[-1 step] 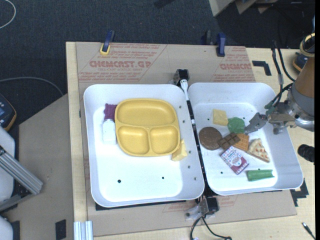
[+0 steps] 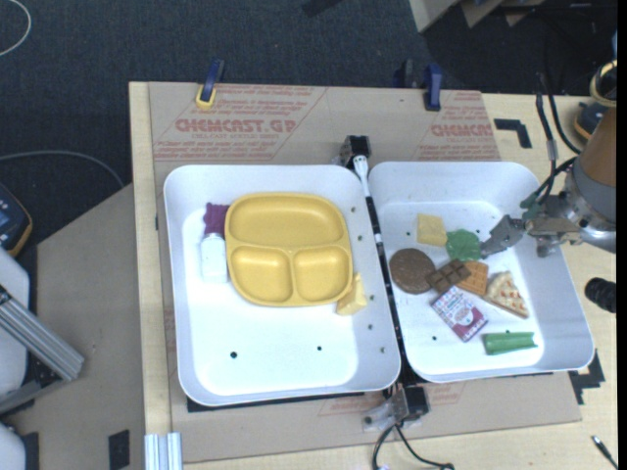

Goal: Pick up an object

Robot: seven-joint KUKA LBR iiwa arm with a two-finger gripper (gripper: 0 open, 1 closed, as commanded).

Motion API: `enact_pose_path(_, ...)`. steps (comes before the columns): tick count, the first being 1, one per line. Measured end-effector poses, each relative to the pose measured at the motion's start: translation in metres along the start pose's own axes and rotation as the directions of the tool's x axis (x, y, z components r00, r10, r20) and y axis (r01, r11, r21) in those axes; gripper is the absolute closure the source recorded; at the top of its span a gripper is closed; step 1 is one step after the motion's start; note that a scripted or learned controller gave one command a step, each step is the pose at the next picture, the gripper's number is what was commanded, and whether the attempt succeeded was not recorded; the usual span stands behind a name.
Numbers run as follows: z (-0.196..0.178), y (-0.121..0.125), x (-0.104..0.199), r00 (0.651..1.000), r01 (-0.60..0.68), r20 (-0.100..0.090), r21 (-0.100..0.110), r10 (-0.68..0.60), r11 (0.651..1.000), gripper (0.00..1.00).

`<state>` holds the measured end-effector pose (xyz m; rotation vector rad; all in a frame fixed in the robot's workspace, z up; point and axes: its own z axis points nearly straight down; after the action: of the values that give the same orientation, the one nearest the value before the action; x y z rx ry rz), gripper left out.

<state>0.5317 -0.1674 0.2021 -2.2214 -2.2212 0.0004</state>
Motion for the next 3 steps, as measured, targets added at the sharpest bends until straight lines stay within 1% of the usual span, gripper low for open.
enact_pose_path(1,0.064,-0.003,-0.001,1.0,-0.001,-0.003,0.008,0.001,1.0,0.0)
enact_pose_path(2,0.111,-0.001,-0.001,1.0,0.0,0.0,-0.005,0.0,1.0,0.0)
enact_pose_path(3,0.098,0.001,-0.003,1.0,-0.002,0.007,-0.015,0.002,1.0,1.0)
